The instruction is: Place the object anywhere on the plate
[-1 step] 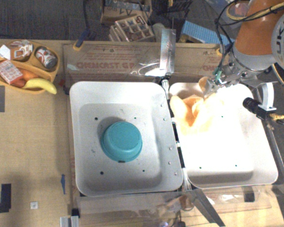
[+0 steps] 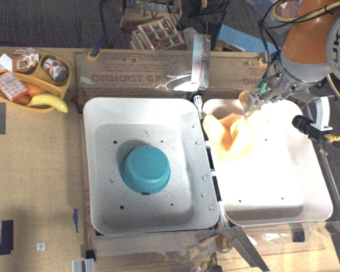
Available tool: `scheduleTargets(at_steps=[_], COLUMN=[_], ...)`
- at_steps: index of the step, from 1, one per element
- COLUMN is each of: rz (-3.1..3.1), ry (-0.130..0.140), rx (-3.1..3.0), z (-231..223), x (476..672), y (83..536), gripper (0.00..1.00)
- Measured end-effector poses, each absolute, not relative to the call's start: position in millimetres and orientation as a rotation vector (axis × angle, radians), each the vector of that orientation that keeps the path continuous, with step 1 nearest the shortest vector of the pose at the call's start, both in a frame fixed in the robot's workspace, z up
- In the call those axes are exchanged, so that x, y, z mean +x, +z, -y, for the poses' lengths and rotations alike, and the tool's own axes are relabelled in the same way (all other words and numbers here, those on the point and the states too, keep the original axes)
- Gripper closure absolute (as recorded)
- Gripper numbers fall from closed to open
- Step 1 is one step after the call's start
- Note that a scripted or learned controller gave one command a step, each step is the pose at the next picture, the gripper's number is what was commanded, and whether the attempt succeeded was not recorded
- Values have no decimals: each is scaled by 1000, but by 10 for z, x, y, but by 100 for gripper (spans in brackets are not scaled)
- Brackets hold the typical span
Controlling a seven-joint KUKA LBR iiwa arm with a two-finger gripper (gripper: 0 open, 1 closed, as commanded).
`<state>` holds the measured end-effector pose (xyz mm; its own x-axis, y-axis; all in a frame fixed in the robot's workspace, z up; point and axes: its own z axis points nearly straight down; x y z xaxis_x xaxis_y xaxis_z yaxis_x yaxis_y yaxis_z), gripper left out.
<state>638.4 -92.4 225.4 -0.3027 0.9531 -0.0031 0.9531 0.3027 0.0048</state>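
Nearest us, the wooden bench (image 2: 34, 197) runs along the lower edge, where metal brackets under the bins are cut off and hard for us to read. On it sit the two shallow white bins, touching side by side. The left bin (image 2: 102, 118) is evenly lit, and a round teal plate (image 2: 146, 169) rests near its middle. The right bin (image 2: 306, 208) is washed out by glare, so we can barely trace its floor. In its far left corner lies the object (image 2: 232, 132), a soft orange and pale yellow shape whose outline is blurred; we cannot say what it is. Just beyond it the gripper (image 2: 254, 102) hangs over the bin's far rim, small and smeared, and we cannot tell whether it is open or closed, or whether it touches the object. The arm (image 2: 311, 33), grey with its orange band, rises to the upper right and is cut off there. Farther back a printed cardboard strip (image 2: 130, 75) borders the bins, a yellow tray (image 2: 0, 86) with a banana (image 2: 48, 101) and small packets sits far left, and boxes and cables (image 2: 158, 30) crowd the dark floor.
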Motion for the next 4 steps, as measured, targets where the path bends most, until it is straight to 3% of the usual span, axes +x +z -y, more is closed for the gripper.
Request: scheduleTargets(at_steps=[1,2,3,4], rz=[-2853,-3056,-3138,-3140], ry=[1,2,2,2], rx=[1313,722,102,-1], z=[443,32,-440,-916], x=[6100,5992,5751,5583], y=[2319,2293,2388,2271], gripper=[100,100,100,100])
